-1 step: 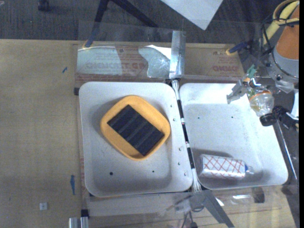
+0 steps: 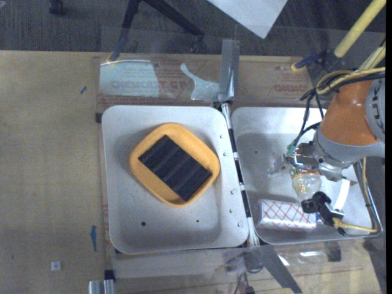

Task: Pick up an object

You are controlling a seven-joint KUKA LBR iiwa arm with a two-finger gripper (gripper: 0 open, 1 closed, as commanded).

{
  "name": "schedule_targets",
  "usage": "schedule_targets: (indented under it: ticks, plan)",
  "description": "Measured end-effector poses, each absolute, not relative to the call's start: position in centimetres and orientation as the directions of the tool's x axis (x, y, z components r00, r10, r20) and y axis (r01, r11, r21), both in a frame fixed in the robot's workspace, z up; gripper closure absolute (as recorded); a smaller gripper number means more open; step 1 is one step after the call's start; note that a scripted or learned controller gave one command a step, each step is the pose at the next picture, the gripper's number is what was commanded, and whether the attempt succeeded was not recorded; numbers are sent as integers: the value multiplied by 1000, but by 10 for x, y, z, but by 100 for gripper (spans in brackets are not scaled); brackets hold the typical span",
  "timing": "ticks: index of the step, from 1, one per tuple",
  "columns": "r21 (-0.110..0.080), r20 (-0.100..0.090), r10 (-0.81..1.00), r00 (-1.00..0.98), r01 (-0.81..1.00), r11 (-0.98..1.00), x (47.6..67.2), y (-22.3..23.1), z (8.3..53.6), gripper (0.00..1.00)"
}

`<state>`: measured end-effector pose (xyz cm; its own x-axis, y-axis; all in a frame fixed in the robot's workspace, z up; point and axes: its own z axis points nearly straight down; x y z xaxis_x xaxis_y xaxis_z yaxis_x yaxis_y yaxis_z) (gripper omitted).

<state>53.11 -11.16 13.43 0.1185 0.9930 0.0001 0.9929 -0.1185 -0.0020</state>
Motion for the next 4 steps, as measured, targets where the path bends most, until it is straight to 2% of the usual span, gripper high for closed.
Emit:
schedule_targets:
  ticks: [1, 2, 3, 4]
  plan:
    - [4, 2, 1000, -8, 1000, 8, 547, -149, 88, 0]
    - [6, 1, 1000, -6, 1000, 6, 547, -150, 97, 100]
    - [0, 0, 989, -146, 989, 146, 557, -129, 188, 100]
    - [0, -1, 1000, -18, 1000, 18, 524, -94, 247, 100]
